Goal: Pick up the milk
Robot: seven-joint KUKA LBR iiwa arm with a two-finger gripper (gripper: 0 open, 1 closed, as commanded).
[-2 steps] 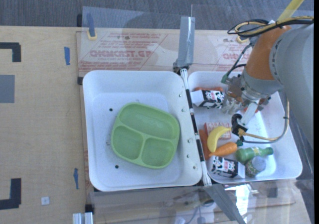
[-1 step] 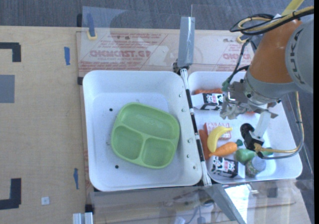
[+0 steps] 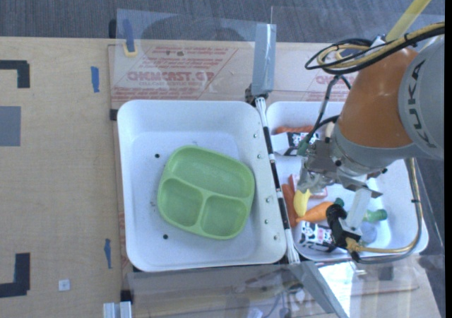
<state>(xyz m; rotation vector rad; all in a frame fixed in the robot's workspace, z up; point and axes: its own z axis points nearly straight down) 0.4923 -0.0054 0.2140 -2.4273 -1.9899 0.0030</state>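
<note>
Your gripper (image 3: 319,184) hangs low over the right bin (image 3: 417,225), and you cannot tell how its claw stands. The milk carton (image 3: 316,234) lies near the bin's front edge, beside a carrot (image 3: 316,212). A green plate (image 3: 205,191) sits in the left bin (image 3: 134,168).

The grey arm (image 3: 395,97) with its orange band enters from three o'clock, wrist bent downward, its gripper (image 3: 316,184) pointing toward nine o'clock.
</note>
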